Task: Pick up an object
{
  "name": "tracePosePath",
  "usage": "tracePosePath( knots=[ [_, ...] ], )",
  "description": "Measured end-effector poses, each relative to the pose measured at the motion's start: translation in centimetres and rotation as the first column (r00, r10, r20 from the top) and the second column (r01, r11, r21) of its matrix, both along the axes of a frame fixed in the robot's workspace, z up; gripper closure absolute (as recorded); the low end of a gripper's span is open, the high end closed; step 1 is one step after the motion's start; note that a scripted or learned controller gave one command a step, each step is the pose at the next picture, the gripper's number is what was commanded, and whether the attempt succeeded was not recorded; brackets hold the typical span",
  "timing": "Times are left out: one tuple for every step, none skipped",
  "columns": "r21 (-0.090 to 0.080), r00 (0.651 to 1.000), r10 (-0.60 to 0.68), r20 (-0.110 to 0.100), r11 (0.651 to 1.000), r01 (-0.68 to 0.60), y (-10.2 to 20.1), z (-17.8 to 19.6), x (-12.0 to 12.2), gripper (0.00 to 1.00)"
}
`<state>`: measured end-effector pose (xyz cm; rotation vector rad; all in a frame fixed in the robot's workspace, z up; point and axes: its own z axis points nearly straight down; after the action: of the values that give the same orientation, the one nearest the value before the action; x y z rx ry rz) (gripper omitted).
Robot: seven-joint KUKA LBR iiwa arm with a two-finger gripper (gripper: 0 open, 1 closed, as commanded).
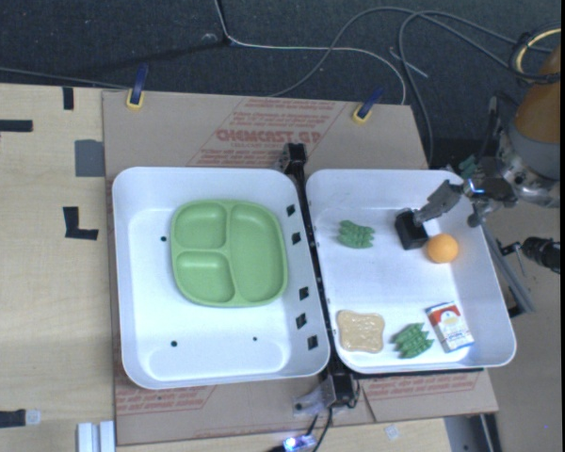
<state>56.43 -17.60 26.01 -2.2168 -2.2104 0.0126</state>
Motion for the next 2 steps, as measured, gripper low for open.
tracePosePath(
  knots=[
    [-0.003, 1.000, 0.004, 0.012, 1.000, -0.004, 0.1, 0.7, 0.2, 0.00],
    [-0.002, 1.000, 0.003, 0.007, 1.000, -0.003, -0.1, -5.6, -0.1, 0.00]
  ],
)
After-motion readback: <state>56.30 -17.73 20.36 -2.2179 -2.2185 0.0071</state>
